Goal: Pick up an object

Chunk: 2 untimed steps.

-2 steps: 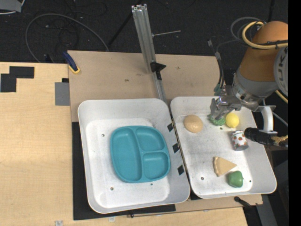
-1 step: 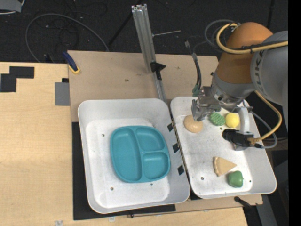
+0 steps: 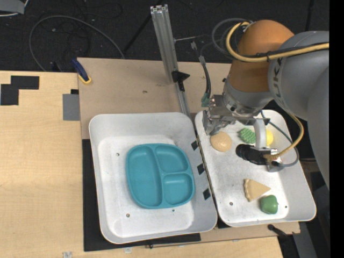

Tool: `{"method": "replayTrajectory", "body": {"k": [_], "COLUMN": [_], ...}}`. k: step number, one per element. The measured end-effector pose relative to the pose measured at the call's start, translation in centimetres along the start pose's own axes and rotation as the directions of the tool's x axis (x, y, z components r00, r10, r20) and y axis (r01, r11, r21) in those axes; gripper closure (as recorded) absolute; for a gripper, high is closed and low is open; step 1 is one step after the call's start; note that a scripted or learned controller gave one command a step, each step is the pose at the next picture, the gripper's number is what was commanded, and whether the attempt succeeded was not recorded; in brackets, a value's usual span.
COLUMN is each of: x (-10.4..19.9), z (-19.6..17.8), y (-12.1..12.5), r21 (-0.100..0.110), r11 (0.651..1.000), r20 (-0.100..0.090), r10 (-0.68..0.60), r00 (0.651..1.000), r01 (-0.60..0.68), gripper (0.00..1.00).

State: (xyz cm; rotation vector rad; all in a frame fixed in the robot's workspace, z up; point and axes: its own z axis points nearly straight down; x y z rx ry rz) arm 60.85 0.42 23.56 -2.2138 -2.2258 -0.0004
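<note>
Left bin (image 3: 102, 144) carries a teal divided tray (image 3: 159, 174). In the right bin (image 3: 301, 208), the gripper (image 3: 214, 123) hovers just above a beige roundish object (image 3: 220, 142); whether it's wide or narrow, I can't tell. A green object (image 3: 269, 204) sits near the front.

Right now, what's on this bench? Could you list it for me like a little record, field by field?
left bin: holds a teal divided tray
right bin: holds the small items and the arm's tool
beige round item: near the right bin's top left
green ridged item: beside a yellow item
tan wedge: lower part of right bin
green round item: touching or nearly touching the wedge's lower right
gripper: low over the right bin, just above the beige item; nothing seen between its fingers
arm: reaches in from the right
</note>
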Motion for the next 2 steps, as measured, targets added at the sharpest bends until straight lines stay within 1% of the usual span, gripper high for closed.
{"method": "replayTrajectory", "body": {"k": [1, 2], "x": [5.2, 10.6], "z": [-0.6, -0.4], "y": [0.2, 0.2], "r21": [0.001, 0.000], "r11": [1.000, 1.000], "r20": [0.000, 0.001], "r10": [0.000, 0.001], "r00": [1.000, 1.000], "r01": [0.000, -0.001], "gripper": [1.00, 1.00]}}
